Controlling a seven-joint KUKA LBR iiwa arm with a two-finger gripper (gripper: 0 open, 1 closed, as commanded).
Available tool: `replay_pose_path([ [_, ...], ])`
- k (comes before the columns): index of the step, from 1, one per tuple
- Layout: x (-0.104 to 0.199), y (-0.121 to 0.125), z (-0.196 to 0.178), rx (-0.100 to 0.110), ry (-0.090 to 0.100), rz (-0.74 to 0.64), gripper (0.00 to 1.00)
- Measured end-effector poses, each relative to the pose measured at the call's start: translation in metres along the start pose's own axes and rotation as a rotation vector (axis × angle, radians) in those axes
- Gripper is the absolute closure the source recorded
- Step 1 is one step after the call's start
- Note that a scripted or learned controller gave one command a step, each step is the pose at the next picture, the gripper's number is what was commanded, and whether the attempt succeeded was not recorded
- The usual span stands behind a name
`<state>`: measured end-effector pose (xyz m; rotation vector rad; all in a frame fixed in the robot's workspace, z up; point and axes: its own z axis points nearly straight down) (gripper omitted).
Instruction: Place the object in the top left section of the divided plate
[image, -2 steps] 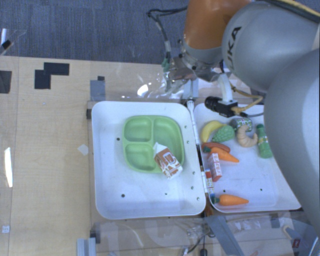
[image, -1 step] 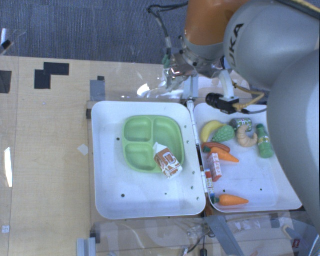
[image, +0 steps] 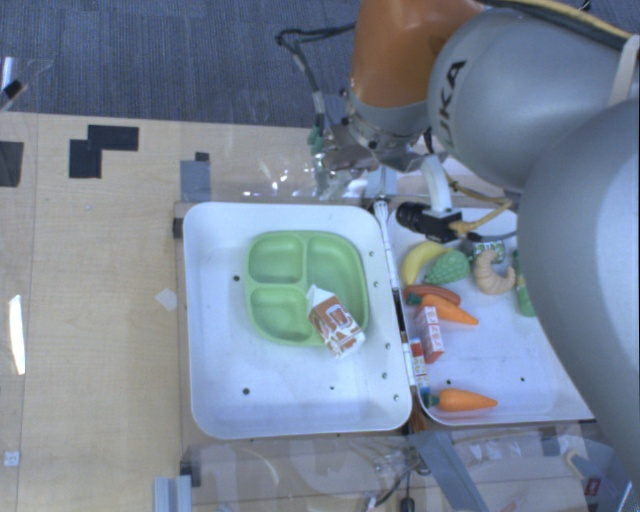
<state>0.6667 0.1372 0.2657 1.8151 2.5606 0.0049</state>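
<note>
Overhead, we see the grey arm with its orange band filling the upper right, its gripper hanging above the far rim of the left bin; we cannot tell how it is set. That bin holds the green divided plate. A small brown-and-white packet lies on the plate's near right edge. The right bin holds a banana and two carrots.

We see the gripper above the left bin's far rim. Nearer than its fingers, the green divided plate's top-left section lies open. A carton covers the plate's near-right corner. Toy food crowds the right bin.
</note>
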Motion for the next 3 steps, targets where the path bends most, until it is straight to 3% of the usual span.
replay_pose_path([
  [2, 0.0, 0.004, -0.022, -0.013, -0.003, -0.008, 1.0],
  [3, 0.019, -0.075, 0.036, 0.003, 0.001, 0.1, 1.0],
])
